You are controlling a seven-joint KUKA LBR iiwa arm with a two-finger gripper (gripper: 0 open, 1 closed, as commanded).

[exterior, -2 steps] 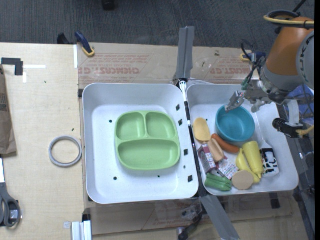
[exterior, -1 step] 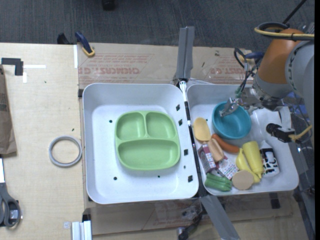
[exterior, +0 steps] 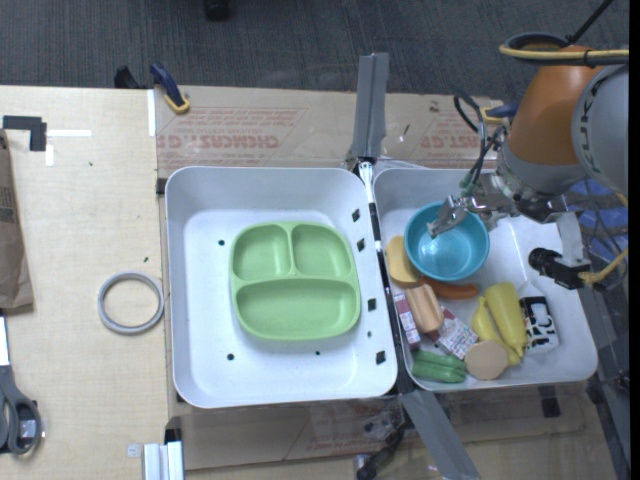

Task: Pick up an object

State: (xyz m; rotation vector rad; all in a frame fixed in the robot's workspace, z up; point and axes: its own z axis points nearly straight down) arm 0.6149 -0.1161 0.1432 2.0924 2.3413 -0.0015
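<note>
Whether the jaws stood open or closed could not be told, as the gripper [exterior: 452, 214] was small and partly blurred; it hung over the rim of the blue bowl [exterior: 447, 249], and nothing was seen in its hold.

By size, the wooden bench [exterior: 70, 198] came first, standing on a dark grey carpet [exterior: 280, 18]. Next were the two white bins: the left bin [exterior: 190, 298] held a green divided plate [exterior: 295, 280], lying flat with its long compartment toward the near side. The right bin [exterior: 570, 363] held the bowl, upright, at its far left part. Near the bowl lay a yellow banana-like toy [exterior: 503, 318], its long axis running from far to near, and a hot dog toy [exterior: 424, 308] just beside the bowl. Smaller things followed: a round tan disc [exterior: 487, 360], a green pea pod [exterior: 438, 367], and on the bench a grey tape ring [exterior: 131, 301].
</note>
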